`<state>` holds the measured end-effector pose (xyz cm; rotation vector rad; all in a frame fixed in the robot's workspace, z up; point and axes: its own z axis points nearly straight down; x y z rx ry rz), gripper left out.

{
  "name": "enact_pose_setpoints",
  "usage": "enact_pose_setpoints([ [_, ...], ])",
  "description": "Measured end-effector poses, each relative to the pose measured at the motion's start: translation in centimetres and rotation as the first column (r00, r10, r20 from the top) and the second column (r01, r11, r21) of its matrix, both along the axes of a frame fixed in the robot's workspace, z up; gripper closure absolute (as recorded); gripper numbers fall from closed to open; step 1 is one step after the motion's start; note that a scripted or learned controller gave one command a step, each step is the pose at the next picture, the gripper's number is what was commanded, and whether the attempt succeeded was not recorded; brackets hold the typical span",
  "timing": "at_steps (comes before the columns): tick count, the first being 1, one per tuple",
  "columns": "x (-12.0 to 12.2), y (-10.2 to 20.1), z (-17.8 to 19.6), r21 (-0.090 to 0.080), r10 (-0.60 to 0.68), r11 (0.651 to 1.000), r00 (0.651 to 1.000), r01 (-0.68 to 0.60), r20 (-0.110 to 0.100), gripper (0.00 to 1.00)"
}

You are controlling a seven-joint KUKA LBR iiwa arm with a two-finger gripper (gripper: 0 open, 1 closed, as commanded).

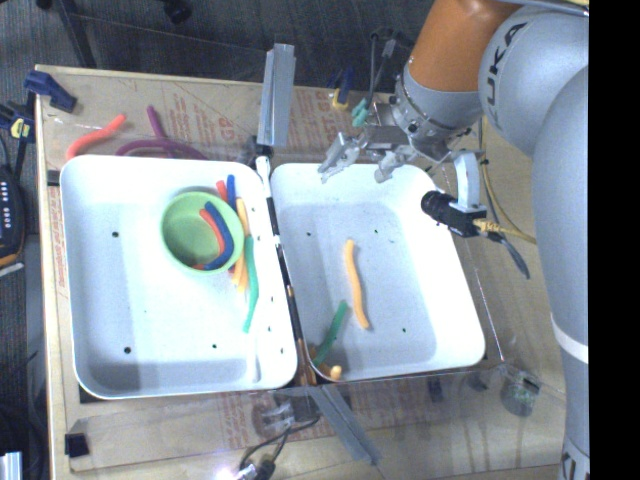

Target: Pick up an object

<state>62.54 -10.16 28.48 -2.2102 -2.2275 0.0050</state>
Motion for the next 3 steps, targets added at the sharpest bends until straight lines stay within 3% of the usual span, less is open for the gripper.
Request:
enact_pose_setpoints([
  [1, -5.7, -2.7, -12.8, -0.001, -0.119, 0.993, 0.993, 0.119, -0.001, 0.0],
  [2, -4.0, -6.3, -19.3, -0.001, -0.185, 0.983, 0.983, 0.185, 0.0, 0.0],
  [3, -4.0, -6.4, -18.4, -0.003, -0.181, 0.983, 0.983, 0.181, -0.003, 1.0],
])
